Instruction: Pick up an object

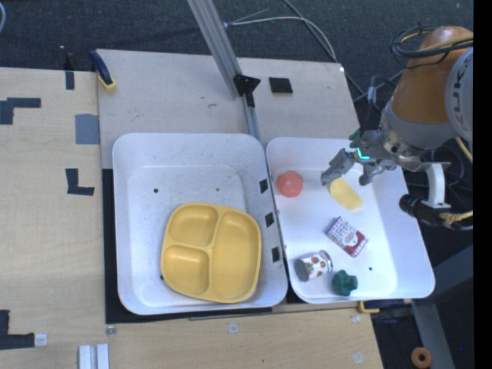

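Where the hand [354, 171] hovers, a yellow block [346, 194] lies below.

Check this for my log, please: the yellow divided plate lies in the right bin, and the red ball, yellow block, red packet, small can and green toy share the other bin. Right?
Not quite. The camera view shows the yellow divided plate in the left bin, not the right. The red ball, yellow block, red packet, small can and green toy do share the other bin, the right bin.

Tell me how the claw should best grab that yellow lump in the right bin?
Probably from straight above, closing across the narrow middle of the yellow lump. It lies flat and elongated, tilted diagonally, with free space on both long sides. The claw hangs open just above it.
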Available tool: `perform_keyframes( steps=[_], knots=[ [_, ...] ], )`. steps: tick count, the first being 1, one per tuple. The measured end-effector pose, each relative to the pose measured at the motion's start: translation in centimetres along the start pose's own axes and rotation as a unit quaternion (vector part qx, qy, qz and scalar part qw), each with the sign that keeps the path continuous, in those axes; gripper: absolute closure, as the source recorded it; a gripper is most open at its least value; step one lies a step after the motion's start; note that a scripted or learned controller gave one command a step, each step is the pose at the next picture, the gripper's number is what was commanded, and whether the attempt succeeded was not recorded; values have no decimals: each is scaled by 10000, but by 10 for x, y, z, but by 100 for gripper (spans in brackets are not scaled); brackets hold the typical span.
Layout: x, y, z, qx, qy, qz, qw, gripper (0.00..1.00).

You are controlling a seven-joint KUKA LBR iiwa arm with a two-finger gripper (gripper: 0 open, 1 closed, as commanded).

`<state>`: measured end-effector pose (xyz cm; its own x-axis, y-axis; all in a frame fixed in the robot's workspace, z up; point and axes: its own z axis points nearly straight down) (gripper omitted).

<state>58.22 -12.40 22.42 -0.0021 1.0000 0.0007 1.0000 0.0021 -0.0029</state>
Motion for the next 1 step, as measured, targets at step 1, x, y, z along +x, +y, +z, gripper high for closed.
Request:
perform_keyframes(
  steps=[1],
  knots=[
    [0, 0, 0, -7, -1, 0, 10000, 0]
  ],
)
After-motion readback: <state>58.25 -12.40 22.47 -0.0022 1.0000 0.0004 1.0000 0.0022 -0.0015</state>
